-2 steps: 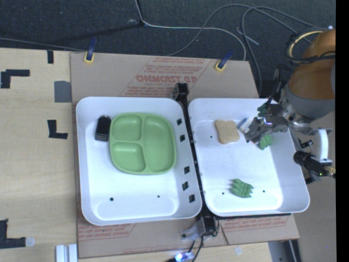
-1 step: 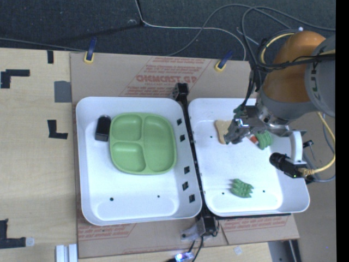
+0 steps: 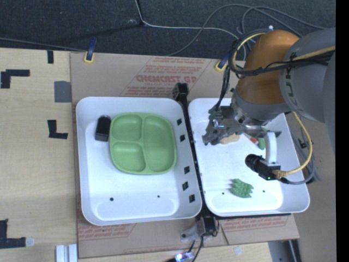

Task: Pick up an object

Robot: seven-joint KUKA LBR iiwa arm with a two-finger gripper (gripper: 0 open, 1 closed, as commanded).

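Note:
My gripper (image 3: 214, 136) hangs low over the upper left part of the right bin (image 3: 218, 168), close to the wall between the bins. A small beige thing (image 3: 233, 138) peeks out just to the gripper's right, partly hidden by the wrist; whether it is touched I cannot tell. A small orange and green piece (image 3: 257, 141) lies further right under the arm. A green knobbly toy (image 3: 241, 188) rests near the front of the right bin, well apart from the gripper.
The left bin (image 3: 92, 195) holds a green divided plate (image 3: 143, 143) and a small black block (image 3: 102, 128) beside its left rim. The grey and orange arm (image 3: 272, 81) covers the right bin's back right part.

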